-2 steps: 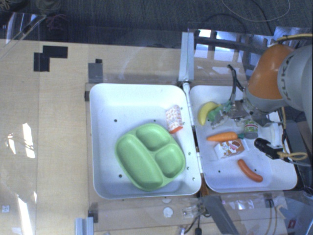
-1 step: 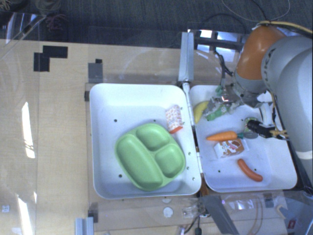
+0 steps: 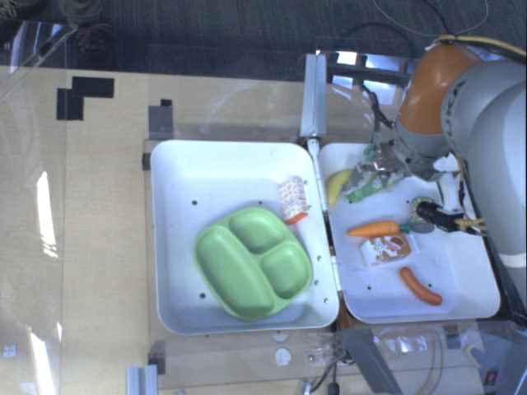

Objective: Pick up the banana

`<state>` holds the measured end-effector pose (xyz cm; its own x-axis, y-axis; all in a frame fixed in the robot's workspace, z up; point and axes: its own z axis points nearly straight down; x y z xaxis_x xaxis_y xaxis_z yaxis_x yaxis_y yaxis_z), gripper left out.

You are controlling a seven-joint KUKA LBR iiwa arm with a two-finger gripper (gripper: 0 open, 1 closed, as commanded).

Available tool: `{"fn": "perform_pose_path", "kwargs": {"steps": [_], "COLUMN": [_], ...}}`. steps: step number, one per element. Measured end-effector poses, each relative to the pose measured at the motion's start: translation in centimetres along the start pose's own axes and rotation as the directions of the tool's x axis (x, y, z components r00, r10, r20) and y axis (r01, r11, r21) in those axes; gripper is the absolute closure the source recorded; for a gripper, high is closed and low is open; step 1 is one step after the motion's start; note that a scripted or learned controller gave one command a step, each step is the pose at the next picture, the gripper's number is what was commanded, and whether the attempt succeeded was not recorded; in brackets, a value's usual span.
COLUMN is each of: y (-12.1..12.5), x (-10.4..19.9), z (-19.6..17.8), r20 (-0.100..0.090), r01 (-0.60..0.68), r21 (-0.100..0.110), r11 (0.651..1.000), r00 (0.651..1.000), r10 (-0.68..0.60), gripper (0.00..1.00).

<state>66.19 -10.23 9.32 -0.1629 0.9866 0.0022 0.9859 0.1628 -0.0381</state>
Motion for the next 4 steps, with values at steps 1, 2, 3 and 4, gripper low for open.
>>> {"fn": "perform_pose_path", "kwargs": {"steps": [1,2,3,4], "y": [0.3,0.6,0.8,0.8], "x": [0.4,0.8,0.9,0.9], "z": [0.0,-0.1,-1.4,-1.4], "r20": [0.001,0.0,0.001,0.001], "r01": [-0.103,-0.154,-0.15,-0.149], "r21": [-0.011,-0.021,-0.028,-0.028], "r11": [0.995,0.988,0.988,0.988], "r00": [0.995,0.988,0.989,0.989], "r10": [0.103,0.154,0.15,0.149], "gripper": [0.0,0.0,1.0,0.0]}}
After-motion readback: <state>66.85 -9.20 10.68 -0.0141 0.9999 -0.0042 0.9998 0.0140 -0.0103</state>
